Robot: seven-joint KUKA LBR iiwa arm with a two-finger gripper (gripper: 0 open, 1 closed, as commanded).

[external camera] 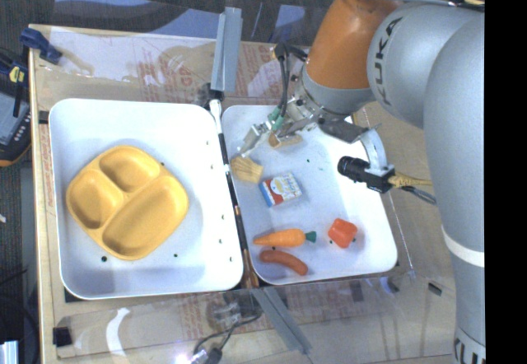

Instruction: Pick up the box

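Observation:
The box (pixel 281 189) is a small carton with a blue side and a red-and-white printed face. It lies near the middle of the right bin (pixel 375 226). My gripper (pixel 272 132) hangs over the far left part of that bin, up and a little left of the box, well apart from it. Its fingers (pixel 254 137) are spread, and nothing sits between them. The grey arm with its orange band (pixel 350 37) comes in from the upper right.
A tan bread-like piece (pixel 246 169) lies just left of the box. A carrot (pixel 283 237), a sausage (pixel 284 261) and a small red-orange item (pixel 342 232) rest near the right bin's front. The left bin (pixel 74 119) holds a yellow divided plate (pixel 127 201).

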